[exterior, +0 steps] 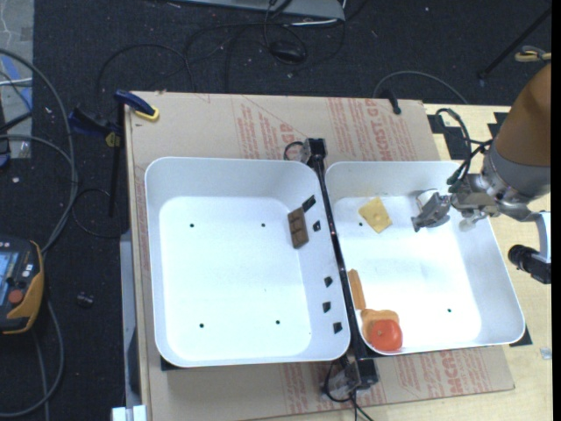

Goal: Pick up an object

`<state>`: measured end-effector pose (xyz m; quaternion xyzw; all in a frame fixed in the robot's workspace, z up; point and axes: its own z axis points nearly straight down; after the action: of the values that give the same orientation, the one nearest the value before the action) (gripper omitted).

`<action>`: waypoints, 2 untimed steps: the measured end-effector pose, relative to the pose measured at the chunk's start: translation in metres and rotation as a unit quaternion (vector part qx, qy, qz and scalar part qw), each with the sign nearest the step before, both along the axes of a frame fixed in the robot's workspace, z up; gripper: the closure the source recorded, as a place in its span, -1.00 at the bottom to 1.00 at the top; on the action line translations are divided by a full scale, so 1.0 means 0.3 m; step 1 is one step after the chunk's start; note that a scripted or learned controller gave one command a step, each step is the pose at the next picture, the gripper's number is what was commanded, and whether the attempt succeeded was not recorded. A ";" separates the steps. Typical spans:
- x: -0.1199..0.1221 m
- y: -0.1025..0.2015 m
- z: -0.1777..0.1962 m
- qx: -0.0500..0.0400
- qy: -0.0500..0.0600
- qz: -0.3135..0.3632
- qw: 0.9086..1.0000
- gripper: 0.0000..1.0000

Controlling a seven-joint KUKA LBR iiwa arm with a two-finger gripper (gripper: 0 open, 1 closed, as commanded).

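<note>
Gripper [429, 210] sits in the upper right of the frame, over the upper part of the right bin [491, 274]. Fingers point toward frame left; whether they are spread or pressed together cannot be told at this resolution. Nothing is seen between them.

Yellow piece [375, 215] lies on the bin floor just left of the fingers, near but apart from them. Red ball [384, 333] rests in the lower left corner of the same bin, well below the fingers, touching an orange stick [356, 289] that runs along the bin's left wall.

Brown block [299, 229] lies in the left bin [175, 235], near its right wall, well left of the fingers.

Arm [529, 143] enters from the right edge. Both bins rest on the desk [219, 121].
</note>
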<state>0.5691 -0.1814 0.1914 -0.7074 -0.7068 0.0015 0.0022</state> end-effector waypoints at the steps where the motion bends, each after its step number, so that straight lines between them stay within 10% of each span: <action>1: 0.004 0.000 0.009 0.000 -0.003 0.000 1.000 -1.00; 2: -0.007 0.026 -0.191 0.000 0.000 0.001 1.000 -1.00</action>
<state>0.5671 -0.1737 0.1342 -0.7069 -0.7073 0.0013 0.0022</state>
